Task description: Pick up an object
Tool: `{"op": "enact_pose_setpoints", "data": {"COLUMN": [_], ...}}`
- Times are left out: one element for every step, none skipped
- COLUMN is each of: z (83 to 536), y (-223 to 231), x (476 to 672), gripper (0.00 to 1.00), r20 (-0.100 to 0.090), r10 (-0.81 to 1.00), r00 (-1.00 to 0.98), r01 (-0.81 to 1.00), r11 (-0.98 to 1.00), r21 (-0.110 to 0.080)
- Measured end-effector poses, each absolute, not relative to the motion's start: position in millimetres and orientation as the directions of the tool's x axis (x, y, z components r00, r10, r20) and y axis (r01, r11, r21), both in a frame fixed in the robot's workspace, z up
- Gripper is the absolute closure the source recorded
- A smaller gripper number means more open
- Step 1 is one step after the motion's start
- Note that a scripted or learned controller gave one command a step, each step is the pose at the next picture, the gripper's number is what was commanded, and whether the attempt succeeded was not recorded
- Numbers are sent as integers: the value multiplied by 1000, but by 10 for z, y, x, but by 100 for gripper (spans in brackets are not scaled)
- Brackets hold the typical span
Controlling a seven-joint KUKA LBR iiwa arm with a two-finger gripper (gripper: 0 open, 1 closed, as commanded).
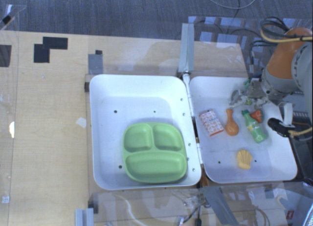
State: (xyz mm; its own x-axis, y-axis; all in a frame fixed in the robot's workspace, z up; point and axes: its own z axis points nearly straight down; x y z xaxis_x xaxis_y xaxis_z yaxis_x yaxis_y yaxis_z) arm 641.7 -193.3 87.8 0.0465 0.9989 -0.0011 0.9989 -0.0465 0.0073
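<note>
The right bin point(215, 166) holds several small objects. A red-and-white patterned packet point(211, 123) lies near its left wall, and beside it is an orange gourd-shaped toy point(231, 123). To the right lies a green bottle point(255, 131), with a small orange-red piece point(257, 116) touching its upper end. A yellow ridged toy point(244, 159) sits toward the front. My gripper point(248, 98) hangs over the back right part of this bin, just above and behind the bottle and the gourd toy. Nothing is visibly held.
The left bin point(105, 122) carries a green divided plate point(154, 151) in its front half. A metal divider rail point(186, 49) runs back between the bins. The arm's orange band point(286, 58) and cables point(288, 122) crowd the right bin's right edge.
</note>
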Motion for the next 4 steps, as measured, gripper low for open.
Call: {"op": "enact_pose_setpoints", "data": {"z": [995,996,887,1020], "y": [-1923,-1922,-2023,-2013], "x": [6414,6416,5905,5936], "gripper": [100,0,0,100], "r20": [1,1,-2,-2], "r10": [999,999,1000,1000], "r00": [42,42,-12,-14], "r01": [999,999,1000,1000], "r11": [-42,-42,12,14], "r21": [0,1,9,17]}}
